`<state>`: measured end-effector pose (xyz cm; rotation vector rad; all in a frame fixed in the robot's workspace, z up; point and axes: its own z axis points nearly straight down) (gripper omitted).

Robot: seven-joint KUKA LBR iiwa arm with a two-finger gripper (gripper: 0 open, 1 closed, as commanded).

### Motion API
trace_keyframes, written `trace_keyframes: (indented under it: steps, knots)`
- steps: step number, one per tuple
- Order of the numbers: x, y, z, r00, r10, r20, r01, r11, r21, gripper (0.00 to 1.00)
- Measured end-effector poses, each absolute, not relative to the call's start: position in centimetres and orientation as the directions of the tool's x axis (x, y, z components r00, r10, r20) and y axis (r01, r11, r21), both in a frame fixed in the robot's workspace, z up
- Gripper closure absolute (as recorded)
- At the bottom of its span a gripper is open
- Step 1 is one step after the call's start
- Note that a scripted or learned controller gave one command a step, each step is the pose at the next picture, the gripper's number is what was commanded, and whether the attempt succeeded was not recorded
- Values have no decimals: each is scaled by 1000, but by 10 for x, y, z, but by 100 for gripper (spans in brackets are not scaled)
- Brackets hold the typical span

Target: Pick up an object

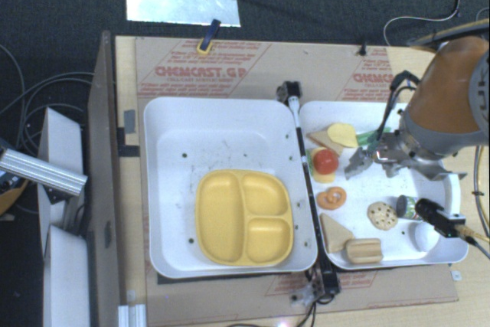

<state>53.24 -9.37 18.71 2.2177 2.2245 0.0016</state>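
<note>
Camera view, left to right: left bin [164, 134] carries a yellow divided tray [245, 217], three compartments, nothing visible in them; not a likely pick target.

Right bin [457, 188] has the candidates, all toy food by the look of it: yellow wedge [338, 136] at the top left; red tomato [325, 161] just below it, near the divider between the bins; orange slice [331, 198] below that; tan wedge [334, 230] and a bread-like block [363, 250] along the bottom edge, touching or nearly so; speckled cookie [382, 215] further right; a small dark-and-green item beside the cookie, too small to identify.

Gripper [360, 164] hangs over the middle of the right bin, just right of the tomato and above the orange slice; fingers look spread, tips pointing down-left; nothing between them; arm [452, 99] comes in from the right, orange band visible.

Step in hand, my read: approach / pre-grasp; no object picked yet; tomato is the nearest candidate, orange slice second.

Next move calls for: shift a little left to centre the tips over the tomato, descend with the jaws apart so they straddle it, then close; round shape, so an off-centre close could squirt it toward the divider; can't tell tip height above the bin floor from this angle.
</note>
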Motion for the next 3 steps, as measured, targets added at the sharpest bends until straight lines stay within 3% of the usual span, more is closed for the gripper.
trace_keyframes:
  steps: [1, 2, 3]
  knots:
    - [529, -88, 114, -1, 1000, 1, 1000, 1, -5, 0]
    - [538, -83, 87, -1, 1000, 3, 1000, 1, 4, 0]
    - [644, -112, 86, -6, 1000, -3, 1000, 6, 12, 0]
